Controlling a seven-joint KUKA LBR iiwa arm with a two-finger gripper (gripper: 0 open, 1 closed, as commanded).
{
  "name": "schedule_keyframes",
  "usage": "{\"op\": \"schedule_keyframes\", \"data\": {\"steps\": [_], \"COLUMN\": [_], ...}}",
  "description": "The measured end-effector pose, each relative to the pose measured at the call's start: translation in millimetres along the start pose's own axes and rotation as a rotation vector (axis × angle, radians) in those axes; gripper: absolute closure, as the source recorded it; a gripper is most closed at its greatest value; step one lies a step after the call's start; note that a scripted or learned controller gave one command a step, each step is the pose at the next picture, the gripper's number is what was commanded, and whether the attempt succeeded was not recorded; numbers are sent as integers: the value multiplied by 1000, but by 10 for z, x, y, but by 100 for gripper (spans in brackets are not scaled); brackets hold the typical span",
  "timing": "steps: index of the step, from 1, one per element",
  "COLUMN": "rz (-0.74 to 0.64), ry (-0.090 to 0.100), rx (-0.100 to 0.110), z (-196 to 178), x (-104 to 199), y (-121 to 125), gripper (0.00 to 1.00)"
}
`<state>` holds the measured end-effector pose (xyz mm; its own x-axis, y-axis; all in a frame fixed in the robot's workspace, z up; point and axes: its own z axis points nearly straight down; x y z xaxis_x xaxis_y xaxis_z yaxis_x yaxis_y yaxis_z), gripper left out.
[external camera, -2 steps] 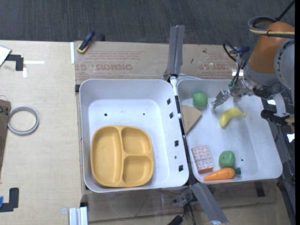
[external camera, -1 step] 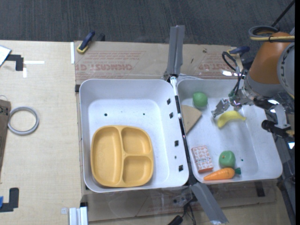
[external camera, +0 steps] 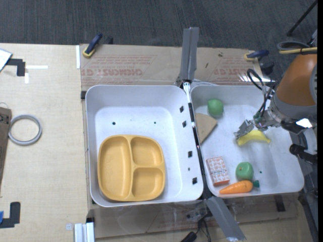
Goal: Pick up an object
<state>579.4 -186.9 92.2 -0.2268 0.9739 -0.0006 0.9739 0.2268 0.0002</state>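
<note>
The arm (external camera: 298, 87) is cut off by the frame's right edge. At mid right, the fingers (external camera: 246, 129) cover part of the banana (external camera: 255, 138); their spread is too small to tell.

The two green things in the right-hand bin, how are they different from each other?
The green ball near the bin's far side is plain and smooth; the green apple near the front shows a dimple with a stem. The ball sits alone beside a tan wedge; the apple sits right behind the carrot. Both are round, green and similar in size.
</note>
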Motion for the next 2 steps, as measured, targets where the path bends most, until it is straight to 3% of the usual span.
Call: {"op": "schedule_keyframes", "data": {"steps": [1, 2], "rz": [169, 167], "ry": [1, 1], "rx": [2, 2], "z": [6, 6], "x": [389, 399], "y": [-176, -454], "gripper": [0, 0]}}
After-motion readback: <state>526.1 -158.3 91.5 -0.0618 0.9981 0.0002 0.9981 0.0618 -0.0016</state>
